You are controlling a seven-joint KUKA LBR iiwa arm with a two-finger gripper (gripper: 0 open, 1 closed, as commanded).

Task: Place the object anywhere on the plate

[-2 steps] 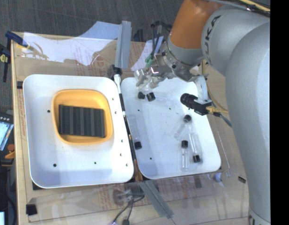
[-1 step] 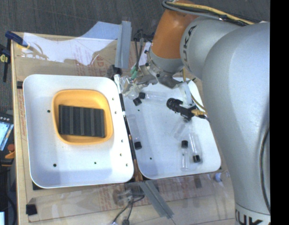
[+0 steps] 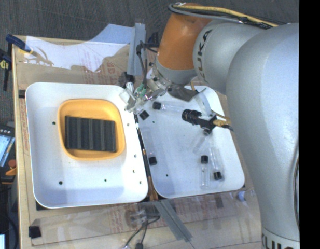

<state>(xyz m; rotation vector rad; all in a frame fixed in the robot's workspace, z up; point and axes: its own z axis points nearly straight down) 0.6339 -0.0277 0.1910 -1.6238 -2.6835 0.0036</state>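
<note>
Yellow plate [image 3: 89, 107] at left of frame, with dark ribbed block [image 3: 91, 134] flat on it. Looked stiff, light, tough; best pinched across one rib. Could not tell open or shut for gripper [image 3: 137, 99] at top middle.
</note>
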